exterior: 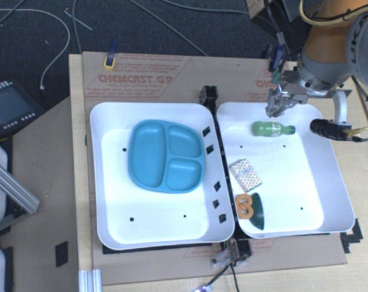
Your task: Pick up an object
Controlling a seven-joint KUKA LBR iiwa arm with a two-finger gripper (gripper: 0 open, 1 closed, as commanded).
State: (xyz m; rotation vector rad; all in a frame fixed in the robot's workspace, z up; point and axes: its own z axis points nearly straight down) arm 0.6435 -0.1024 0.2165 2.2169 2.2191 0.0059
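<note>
My gripper [275, 107] hangs over the back edge of the right bin [329, 181], just behind and slightly left of a small green bottle [272, 128] lying on its side. Nothing shows between the fingers. Nearer the front of that bin lie a white checkered packet [245, 175], a brown pretzel-shaped piece [244, 206] and a dark green piece [256, 212] beside it.
The left bin [111, 218] holds a blue divided plate [166, 156]. A black clamp strip [215, 163] runs between the two bins. A black-and-yellow cable fitting [329, 129] sticks in at the right bin's far right edge.
</note>
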